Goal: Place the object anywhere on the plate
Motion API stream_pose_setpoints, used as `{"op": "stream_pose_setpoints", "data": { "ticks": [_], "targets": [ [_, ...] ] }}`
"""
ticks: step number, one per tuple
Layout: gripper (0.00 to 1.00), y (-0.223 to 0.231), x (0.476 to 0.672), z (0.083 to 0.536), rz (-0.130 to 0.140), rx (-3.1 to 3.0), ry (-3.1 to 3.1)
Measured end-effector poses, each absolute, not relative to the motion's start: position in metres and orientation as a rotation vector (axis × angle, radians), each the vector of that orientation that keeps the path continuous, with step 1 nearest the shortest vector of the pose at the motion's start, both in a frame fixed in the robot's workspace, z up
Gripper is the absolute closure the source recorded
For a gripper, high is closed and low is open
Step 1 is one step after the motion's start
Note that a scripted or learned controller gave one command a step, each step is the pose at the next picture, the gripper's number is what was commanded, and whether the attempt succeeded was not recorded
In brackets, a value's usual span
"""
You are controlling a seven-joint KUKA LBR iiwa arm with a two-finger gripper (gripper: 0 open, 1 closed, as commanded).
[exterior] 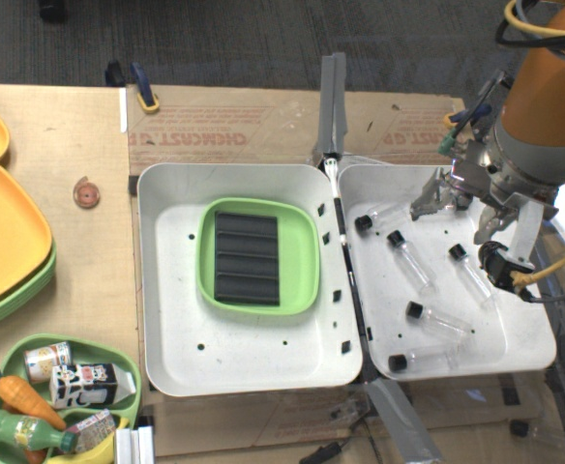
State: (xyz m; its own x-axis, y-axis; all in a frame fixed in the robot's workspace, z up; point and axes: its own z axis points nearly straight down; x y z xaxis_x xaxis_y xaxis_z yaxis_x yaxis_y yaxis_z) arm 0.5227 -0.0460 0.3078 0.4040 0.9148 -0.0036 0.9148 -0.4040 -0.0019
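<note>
The gripper (461, 204) hangs over the right bin (515, 356) (jaws apart, nothing between them) among vials (410, 259); the plate (307, 259) lies in the left bin (166, 336).

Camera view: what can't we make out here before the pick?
- Pincer: its tips blend into cables and wrist hardware, so their spacing is unreadable.
- Clear tubes in the right bin: transparent bodies fade into the white floor; black caps show, exact count and outlines do not.
- Green plate: whether the dark ribbed block is a loose item or an insert.
- Arm: cut off by the top and right edges.
</note>
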Motion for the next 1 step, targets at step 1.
{"op": "stream_pose_setpoints", "data": {
  "ticks": [1],
  "targets": [
    [0.00, -0.0682, 0.4838, 0.3839, -0.006, 2.808, 1.405]
  ]
}}
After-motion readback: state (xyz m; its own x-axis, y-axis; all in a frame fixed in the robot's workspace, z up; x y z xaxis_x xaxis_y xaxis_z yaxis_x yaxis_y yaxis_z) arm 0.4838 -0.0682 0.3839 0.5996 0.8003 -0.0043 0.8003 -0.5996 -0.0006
